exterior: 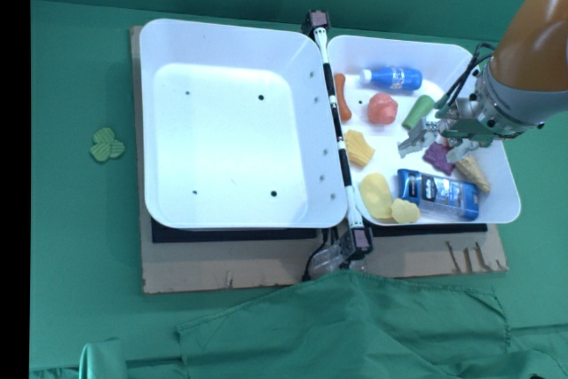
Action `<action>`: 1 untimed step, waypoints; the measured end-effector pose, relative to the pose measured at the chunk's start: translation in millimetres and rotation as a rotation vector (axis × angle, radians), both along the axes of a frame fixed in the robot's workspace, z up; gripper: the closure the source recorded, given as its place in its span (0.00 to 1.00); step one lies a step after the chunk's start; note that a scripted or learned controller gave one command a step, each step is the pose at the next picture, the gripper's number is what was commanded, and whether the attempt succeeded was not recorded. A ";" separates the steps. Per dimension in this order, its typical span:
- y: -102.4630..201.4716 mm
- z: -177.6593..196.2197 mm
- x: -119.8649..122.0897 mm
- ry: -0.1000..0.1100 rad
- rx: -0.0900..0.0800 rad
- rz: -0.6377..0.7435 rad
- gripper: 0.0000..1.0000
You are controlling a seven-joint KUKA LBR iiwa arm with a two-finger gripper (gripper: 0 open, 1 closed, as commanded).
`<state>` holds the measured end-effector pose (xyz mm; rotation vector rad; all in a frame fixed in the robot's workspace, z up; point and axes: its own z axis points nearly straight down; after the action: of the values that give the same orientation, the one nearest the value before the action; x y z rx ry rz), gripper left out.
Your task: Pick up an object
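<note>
Gripper [432,135] open, nothing between fingers, low in right bin [497,207] beside purple piece [437,157] at right side. Best to centre over this piece, clear of green cylinder [418,112] and blue packet [437,193], then descend straight and close slowly.

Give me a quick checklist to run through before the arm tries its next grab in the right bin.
1. Gripper over the right bin: ok.
2. Something between its fingers: cannot tell.
3. Nearest targets, purple piece and green piece, in reach: ok.
4. Space around the purple piece: not ok, the blue packet and a tan cone lie close by.
5. Blue bottle and red ball apart from the gripper: ok.
</note>
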<state>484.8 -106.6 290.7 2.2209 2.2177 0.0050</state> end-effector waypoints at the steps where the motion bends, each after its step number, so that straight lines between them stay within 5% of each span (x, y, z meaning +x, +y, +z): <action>1: 21.0 -11.0 89.6 -0.005 -0.003 0.003 0.00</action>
<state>574.4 -85.6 279.7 2.2137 2.2162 0.0071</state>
